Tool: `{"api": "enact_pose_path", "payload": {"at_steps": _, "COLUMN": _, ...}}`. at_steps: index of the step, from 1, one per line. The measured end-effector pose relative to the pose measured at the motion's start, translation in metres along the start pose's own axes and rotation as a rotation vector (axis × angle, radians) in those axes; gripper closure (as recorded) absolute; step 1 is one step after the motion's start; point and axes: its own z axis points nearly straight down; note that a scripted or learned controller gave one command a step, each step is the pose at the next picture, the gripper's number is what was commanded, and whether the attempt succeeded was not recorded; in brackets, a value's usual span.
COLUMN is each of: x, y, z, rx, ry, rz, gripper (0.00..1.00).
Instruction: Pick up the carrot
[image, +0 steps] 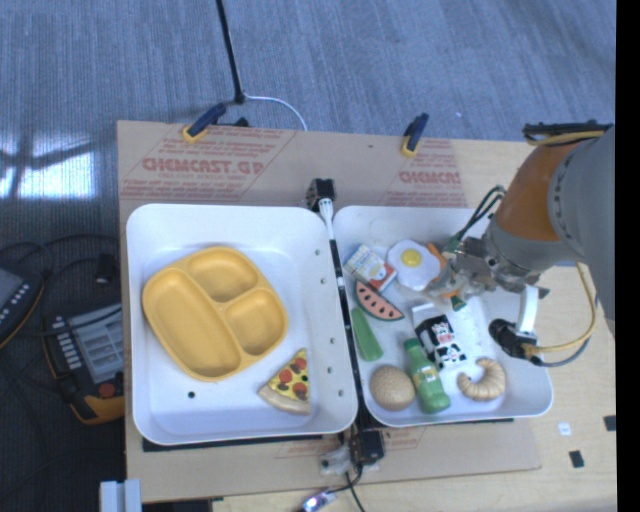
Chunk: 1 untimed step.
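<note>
While crowded: pincer (452, 285) grip state unclear.
Risk: grabbing fried egg (411, 260), not carrot (437, 253).

Robot lab, clamped board (250, 165), cables (60, 270)

Both white bins (160, 400) look like smooth, slightly glossy plastic; the yellow divided plate (213, 312) too (matt sheen); the board (290, 165) beneath resembles printed cardboard.
</note>
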Motion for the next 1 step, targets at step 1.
{"api": "enact_pose_path", "payload": {"at_steps": 1, "x": 0.0428, "y": -0.0043, "z": -0.0864, "rx": 0.008, "ry": -0.001, "rz": 0.128, "gripper": 1.00}}
